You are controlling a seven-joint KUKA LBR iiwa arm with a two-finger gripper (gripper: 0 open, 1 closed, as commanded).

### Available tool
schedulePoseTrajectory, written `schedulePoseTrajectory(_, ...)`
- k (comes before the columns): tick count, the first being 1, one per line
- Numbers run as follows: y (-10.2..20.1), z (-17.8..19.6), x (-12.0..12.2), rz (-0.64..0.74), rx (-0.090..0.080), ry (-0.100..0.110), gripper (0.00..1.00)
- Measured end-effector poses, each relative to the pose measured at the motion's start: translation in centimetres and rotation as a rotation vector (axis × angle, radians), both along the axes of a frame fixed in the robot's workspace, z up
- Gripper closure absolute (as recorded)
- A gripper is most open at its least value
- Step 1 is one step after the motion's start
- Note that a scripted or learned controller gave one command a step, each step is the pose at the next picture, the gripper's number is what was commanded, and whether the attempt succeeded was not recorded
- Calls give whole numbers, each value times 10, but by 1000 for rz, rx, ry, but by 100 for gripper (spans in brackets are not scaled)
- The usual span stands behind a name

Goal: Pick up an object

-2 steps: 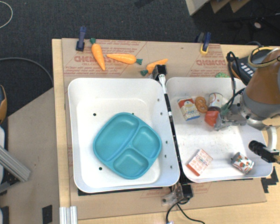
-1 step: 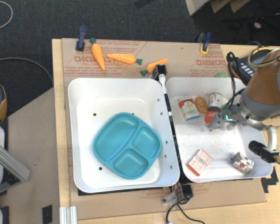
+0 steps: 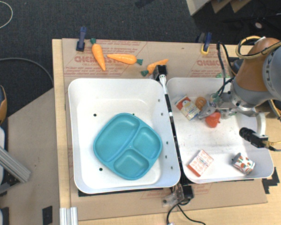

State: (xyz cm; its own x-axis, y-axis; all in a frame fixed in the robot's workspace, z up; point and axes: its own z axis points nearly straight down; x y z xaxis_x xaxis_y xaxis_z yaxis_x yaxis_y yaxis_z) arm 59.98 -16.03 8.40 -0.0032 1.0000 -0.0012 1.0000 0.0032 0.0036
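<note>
The right bin (image 3: 225,172) holds several small items. A red-and-white carton (image 3: 187,108) lies at its far left, with a small brown round thing (image 3: 201,101) beside it. A red rounded object (image 3: 213,120) sits just under my gripper (image 3: 211,109), which is low over the far middle of this bin; the view is too cluttered to tell whether it touches. A pink-and-white box (image 3: 200,163) lies near the front, and a small white carton with red print (image 3: 243,163) sits at the front right. The grey arm with its orange band (image 3: 255,71) reaches in from the right.
The left bin (image 3: 84,107) holds a blue divided tray (image 3: 127,146). Three orange carrots (image 3: 98,55) (image 3: 122,58) (image 3: 157,65) lie on the cardboard behind the bins. A black cylindrical piece with a cable (image 3: 253,137) hangs over the right bin's right side.
</note>
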Motion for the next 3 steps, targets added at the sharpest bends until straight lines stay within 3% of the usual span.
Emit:
schedulePoseTrajectory(1, -1, 12, -1, -2, -1, -1, 100)
schedulePoseTrajectory(2, 36, 2, 27, -14, 3, 38, 100)
schedulePoseTrajectory(3, 99, 106, 67, 0, 1, 10, 100)
